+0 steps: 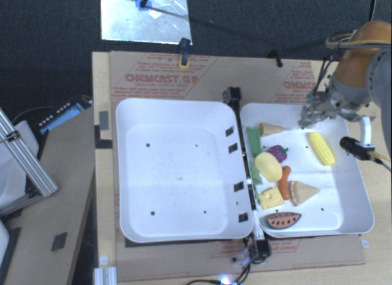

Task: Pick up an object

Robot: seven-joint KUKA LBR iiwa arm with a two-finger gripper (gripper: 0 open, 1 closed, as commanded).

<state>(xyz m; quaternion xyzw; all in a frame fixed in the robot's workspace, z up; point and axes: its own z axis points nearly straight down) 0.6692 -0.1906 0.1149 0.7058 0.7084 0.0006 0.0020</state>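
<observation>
The right bin (352, 207) holds several toy foods: a yellow corn cob (321, 148), a cream cone (271, 129), a green pod (253, 142), a purple grape bunch (278, 152), a yellow pear (268, 167), an orange carrot (285, 182), a tan wedge (302, 191), a yellow cheese block (271, 198) and a watermelon slice (283, 220). My gripper (308, 118) hangs over the bin's far edge, just right of the cone and up-left of the corn. Nothing shows between its fingers.
The left bin (138, 216) lies beside the right one, joined by a black clip strip (240, 161). A silver sheet (146, 7) lies at the back. A metal frame (24, 161) stands at the far left.
</observation>
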